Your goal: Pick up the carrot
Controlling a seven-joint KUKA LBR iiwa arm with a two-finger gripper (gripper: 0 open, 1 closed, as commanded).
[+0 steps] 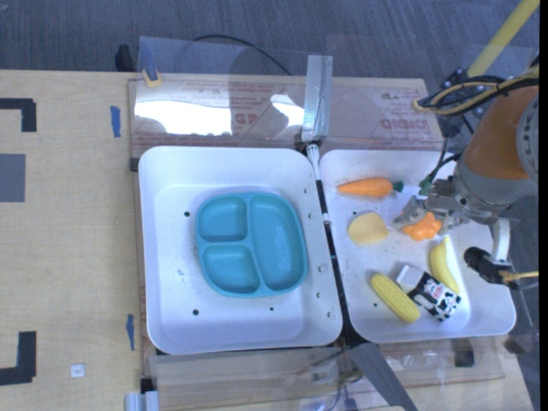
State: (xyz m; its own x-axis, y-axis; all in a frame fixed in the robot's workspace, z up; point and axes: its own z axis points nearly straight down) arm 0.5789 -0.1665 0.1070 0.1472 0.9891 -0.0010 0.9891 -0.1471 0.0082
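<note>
The carrot (368,187), orange with a green top, lies flat near the back of the right bin (497,315). My gripper (425,209) hangs to the carrot's right, about a carrot's length from it and clear of it. It is low over a small orange toy (420,228), which sits right beneath its tip. The grey wrist and the orange band of the arm (501,148) rise behind it and hide the bin's right rear corner.
In the right bin also lie a pale yellow piece (366,228), a banana (443,264), a corn cob (395,297) and a black-and-white carton (433,296). The left bin (163,315) holds a blue divided plate (252,243).
</note>
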